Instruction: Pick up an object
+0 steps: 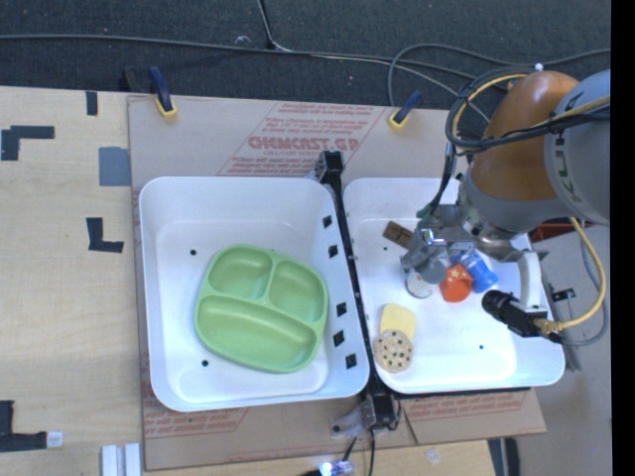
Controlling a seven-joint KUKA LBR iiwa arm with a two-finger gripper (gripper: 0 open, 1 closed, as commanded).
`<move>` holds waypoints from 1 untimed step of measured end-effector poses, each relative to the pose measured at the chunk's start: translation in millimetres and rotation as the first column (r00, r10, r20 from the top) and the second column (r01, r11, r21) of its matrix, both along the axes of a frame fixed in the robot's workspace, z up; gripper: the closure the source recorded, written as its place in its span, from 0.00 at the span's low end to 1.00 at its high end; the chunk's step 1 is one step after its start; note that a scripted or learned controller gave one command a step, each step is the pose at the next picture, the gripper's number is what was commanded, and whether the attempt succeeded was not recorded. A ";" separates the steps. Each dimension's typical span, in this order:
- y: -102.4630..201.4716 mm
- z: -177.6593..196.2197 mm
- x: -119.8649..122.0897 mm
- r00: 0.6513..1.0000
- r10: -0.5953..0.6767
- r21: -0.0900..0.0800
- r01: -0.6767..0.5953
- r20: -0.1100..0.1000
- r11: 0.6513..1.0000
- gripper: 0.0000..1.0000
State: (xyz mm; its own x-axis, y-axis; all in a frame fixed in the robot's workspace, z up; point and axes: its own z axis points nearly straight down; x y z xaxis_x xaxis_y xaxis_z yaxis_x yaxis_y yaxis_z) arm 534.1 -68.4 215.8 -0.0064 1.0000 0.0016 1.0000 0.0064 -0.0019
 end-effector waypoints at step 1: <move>53.4 -5.8 29.2 1.000 0.001 0.000 -0.001 0.001 1.000 1.00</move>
State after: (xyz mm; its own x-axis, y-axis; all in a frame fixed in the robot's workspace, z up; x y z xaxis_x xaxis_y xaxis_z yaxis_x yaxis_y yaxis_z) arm 563.3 -15.0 210.0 -0.0076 1.0000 0.0016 1.0000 0.0076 -0.0011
